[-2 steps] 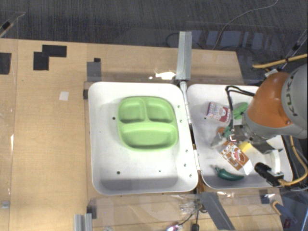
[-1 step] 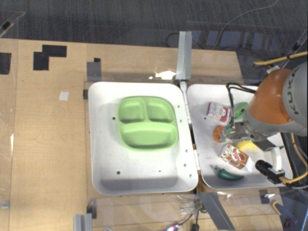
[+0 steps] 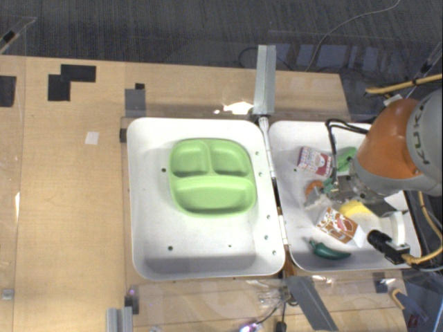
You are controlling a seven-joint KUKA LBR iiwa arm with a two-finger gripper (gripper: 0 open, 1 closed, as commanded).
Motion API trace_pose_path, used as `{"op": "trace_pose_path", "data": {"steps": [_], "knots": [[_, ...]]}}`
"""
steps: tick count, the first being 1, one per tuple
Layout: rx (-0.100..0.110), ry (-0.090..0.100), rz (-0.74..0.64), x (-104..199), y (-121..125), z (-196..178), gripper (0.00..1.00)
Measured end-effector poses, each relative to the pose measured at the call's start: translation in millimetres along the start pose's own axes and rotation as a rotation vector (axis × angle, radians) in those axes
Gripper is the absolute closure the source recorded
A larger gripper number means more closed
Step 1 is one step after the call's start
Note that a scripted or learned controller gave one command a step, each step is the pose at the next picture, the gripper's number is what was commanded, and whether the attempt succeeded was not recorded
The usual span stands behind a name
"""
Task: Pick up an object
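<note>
On wooden bench, two white bins, pincer opening unclear

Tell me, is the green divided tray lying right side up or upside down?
Right side up: the green tray in the left bin shows its three hollow compartments facing upward.

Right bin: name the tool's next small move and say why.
Probably a short straight descent. The tool hangs low in the right bin over the clutter beside the yellow item and snack packet, with nothing seen between its tips.
</note>
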State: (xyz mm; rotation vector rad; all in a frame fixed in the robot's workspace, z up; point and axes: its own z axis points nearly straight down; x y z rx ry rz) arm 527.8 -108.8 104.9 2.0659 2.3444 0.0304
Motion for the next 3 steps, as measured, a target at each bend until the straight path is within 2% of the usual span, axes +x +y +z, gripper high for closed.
{"op": "trace_pose_path", "data": {"steps": [1, 2, 3], "knots": [[0.008, -0.004, 0.046, 5, 52, 14, 0.0], [0.001, -0.003, 0.039, 8, 55, 2, 1.0], [0.02, 0.0, -0.058, 83, 83, -100, 1.0]]}}
